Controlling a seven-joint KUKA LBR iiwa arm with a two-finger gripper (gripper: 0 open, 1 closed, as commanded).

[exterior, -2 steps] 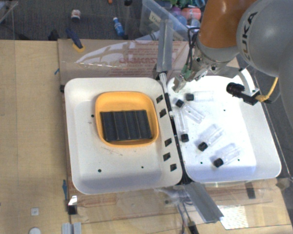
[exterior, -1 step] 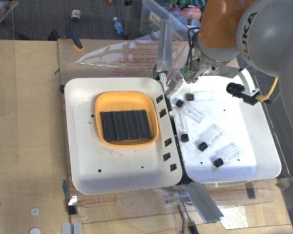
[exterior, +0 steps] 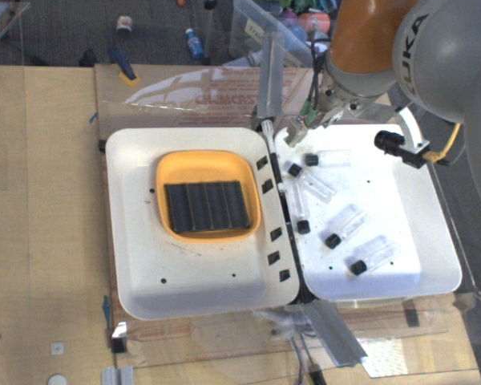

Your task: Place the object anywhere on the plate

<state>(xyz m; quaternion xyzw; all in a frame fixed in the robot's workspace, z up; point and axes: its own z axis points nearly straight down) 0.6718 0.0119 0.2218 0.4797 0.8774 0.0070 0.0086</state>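
An orange plate (exterior: 207,165) with rounded corners lies in the left bin (exterior: 136,247), and a black ribbed slab (exterior: 207,206) rests on it. Several clear vials with black caps lie scattered in the right bin (exterior: 421,215), among them a vial (exterior: 329,160) near the back, a vial (exterior: 349,221) in the middle and a vial (exterior: 374,253) toward the front. My gripper (exterior: 303,125) hangs over the back left corner of the right bin, just behind the rearmost vials, under the orange wrist band (exterior: 369,22). I see nothing held in it.
A raised divider with black clips (exterior: 274,215) separates the two bins. A metal upright (exterior: 269,79) stands right behind the divider, close to the gripper. A clear tub of colourful items (exterior: 289,2) sits behind the bench.
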